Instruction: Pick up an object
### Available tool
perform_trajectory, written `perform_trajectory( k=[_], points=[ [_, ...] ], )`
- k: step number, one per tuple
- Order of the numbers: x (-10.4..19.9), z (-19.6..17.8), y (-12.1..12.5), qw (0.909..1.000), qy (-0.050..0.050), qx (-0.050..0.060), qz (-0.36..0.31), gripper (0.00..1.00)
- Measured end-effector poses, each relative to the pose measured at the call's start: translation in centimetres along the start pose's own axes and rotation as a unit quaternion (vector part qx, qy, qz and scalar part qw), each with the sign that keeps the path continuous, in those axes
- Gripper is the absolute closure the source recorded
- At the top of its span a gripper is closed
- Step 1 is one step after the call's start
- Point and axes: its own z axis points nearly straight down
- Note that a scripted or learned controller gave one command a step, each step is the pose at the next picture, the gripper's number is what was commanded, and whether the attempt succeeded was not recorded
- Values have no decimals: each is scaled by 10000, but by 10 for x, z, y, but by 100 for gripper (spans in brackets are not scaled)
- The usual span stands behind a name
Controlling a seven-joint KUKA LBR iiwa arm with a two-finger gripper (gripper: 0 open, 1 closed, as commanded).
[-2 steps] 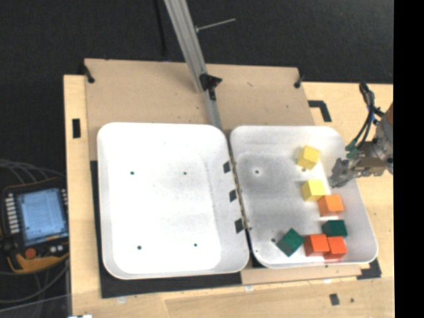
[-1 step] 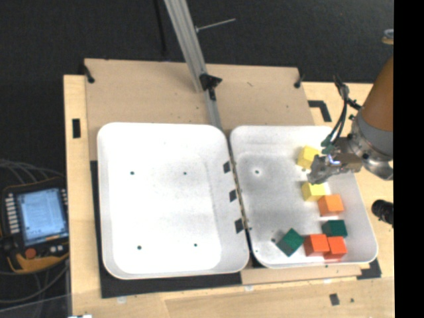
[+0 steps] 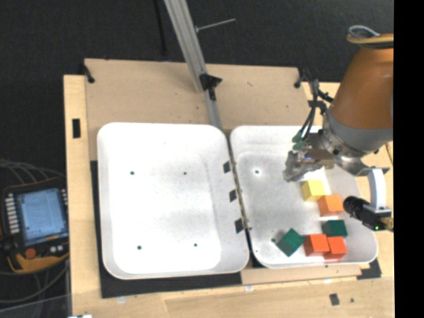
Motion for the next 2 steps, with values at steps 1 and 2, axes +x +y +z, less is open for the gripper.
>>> perform_trajectory(
  k=[1, 2],
  points=[
    [51, 1, 6, 10000, -4, 2, 5, 100],
    [97, 6, 14, 10000, -8, 0, 8, 100]
  ],
)
